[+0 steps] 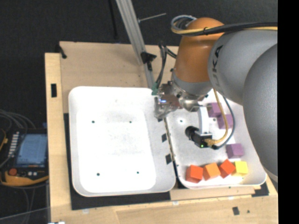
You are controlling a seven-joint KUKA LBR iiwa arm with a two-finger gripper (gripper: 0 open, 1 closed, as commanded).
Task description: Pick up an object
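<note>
Over the right bin [183, 125], near its upper-left corner, the arm's tool [164, 107] hangs low beside the divide between the two bins; whether it is wide or narrow cannot be told. Along that bin's near edge lie a red-orange block [194, 173], an orange block [211, 171], a red block [227, 167] and a yellow block [241, 167], with purple blocks [234, 150] farther up the right side. The left bin [84, 101] sits alongside on the wooden surface [93, 64].

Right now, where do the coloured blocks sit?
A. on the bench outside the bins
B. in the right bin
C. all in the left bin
B: the orange blocks, yellow block and purple blocks lie in the right bin.
</note>
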